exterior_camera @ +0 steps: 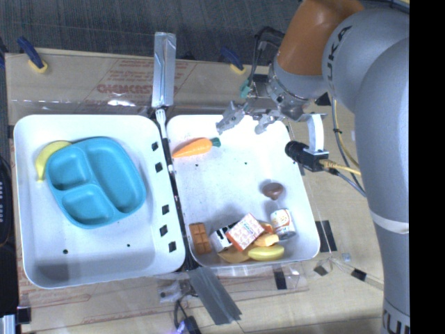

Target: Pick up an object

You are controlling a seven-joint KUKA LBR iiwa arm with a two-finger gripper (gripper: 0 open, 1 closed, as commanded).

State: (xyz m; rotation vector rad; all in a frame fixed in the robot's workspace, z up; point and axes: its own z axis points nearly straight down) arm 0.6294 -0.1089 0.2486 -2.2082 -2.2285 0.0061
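Jaws spread, empty — carrot just beside, lower-left.

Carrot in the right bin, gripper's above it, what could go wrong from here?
1. The carrot lies at the right bin's left wall, by the divider; a finger could land on the rim instead of beside it.
2. The gripper hangs open up and right of the carrot, near the far wall; a straight descent would likely miss.
3. The carrot is round and tapered, so it may roll or squirt out under a closing pinch.
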